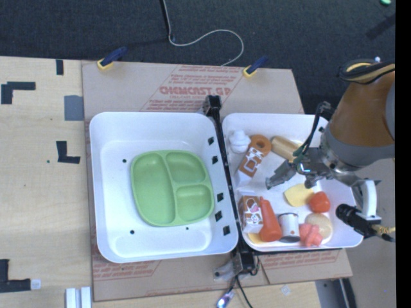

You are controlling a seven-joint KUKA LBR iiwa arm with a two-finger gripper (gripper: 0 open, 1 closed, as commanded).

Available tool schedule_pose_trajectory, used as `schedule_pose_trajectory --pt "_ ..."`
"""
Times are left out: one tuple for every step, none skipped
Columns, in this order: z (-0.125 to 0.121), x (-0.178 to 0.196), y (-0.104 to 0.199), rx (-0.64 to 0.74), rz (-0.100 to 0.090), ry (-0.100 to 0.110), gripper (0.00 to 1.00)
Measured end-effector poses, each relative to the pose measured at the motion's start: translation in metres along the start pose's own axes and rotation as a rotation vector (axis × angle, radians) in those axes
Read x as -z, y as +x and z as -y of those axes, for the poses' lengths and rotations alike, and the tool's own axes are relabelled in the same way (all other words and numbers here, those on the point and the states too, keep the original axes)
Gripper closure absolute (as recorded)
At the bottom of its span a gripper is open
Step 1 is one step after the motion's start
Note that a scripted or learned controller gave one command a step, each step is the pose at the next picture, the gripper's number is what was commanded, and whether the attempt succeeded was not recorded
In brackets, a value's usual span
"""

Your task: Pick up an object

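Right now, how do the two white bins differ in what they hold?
The left bin holds one thing, a green divided plate lying flat at its middle. The right bin is crowded with many small toy foods, among them a red tomato, and the gripper hangs over it. Both bins are shallow and white.

The arm (363, 117) reaches leftward, its hand (282, 175) splayed apart.

You were looking at a robotics lab test cell, not a home.

Your bench (38, 191) carried black alignment marks, and a printed cardboard sheet (186, 92) was held down by blue-and-yellow clamps (112, 58). Two white bins (103, 172) sat side by side, a loose cable (192, 40) trailed over dark carpet (77, 11), and the industrial arm (359, 117) reached in.
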State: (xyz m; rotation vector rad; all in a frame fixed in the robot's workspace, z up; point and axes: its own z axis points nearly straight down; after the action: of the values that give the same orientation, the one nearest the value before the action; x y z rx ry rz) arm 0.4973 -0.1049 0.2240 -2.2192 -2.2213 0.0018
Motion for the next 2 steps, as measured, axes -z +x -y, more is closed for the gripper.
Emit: schedule_pose_trajectory --pt "0.0135 0.0554 0.1219 0.015 -0.004 -0.005 0.0" --pt "0.0141 0.062 0.1148 0.002 0.0 0.002 1.0"
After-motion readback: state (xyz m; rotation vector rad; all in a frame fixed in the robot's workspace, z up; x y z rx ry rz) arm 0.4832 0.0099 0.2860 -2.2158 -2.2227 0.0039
